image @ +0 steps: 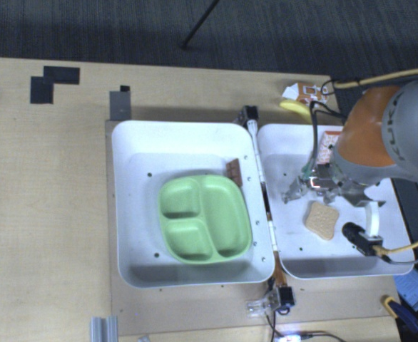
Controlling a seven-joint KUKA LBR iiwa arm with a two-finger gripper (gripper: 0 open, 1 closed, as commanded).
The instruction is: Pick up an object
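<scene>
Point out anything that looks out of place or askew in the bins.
A small brown piece is wedged against the left bin's right wall, behind the green tray, which sits turned at a slant. A tan sponge-like block lies loose in the right bin.

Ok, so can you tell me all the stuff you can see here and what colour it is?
White bins: two, side by side on the bench, left bin, right bin.
Divided plate: one, light green, lying in the left bin.
Sponge-like block: one, tan, on the right bin's floor.
Brown item: one, small, by the left bin's right wall; too small to identify.
Bench: one, pale wood.
Arm: one, grey with orange band, over the right bin.
Gripper: one, just above the tan block.
</scene>
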